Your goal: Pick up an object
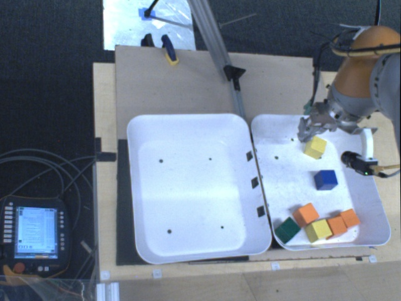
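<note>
Dark carpet surrounds bench bearing white bins.

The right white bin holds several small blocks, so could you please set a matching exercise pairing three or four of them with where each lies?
Things:
1. blue cube
2. dark green block
3. lone yellow cube
4. second yellow cube

Places:
A. just below the gripper, at the far end of the right white bin
B. by itself in the bin's middle
C. at the bin's near left corner
D. among the orange blocks along the near edge

Pairs: 1-B, 2-C, 3-A, 4-D
</note>
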You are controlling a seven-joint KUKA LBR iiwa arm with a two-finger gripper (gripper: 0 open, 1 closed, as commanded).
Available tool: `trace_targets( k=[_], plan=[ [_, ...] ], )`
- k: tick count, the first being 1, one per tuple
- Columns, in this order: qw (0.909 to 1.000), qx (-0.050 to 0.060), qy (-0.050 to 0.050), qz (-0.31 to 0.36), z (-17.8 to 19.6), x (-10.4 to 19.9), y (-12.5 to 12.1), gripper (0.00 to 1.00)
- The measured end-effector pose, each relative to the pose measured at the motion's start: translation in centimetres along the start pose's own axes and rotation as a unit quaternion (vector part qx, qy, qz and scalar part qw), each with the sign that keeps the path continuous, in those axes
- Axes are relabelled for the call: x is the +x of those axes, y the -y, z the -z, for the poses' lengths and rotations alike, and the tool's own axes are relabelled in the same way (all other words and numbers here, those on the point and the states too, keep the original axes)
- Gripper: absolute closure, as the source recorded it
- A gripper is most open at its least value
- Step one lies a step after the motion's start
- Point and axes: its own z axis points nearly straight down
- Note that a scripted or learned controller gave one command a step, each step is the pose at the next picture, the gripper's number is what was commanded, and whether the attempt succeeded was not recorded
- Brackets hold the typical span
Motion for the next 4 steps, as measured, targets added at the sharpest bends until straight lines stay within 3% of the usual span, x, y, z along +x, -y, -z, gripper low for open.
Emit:
trace_targets(
  k=[2,4],
  plan=[
    [1.0,0.0,0.0,0.0,8.2,1.0,-0.3,1.0],
    [1.0,0.004,-0.002,0.003,8.8,11.0,4.1,1.0]
  ],
)
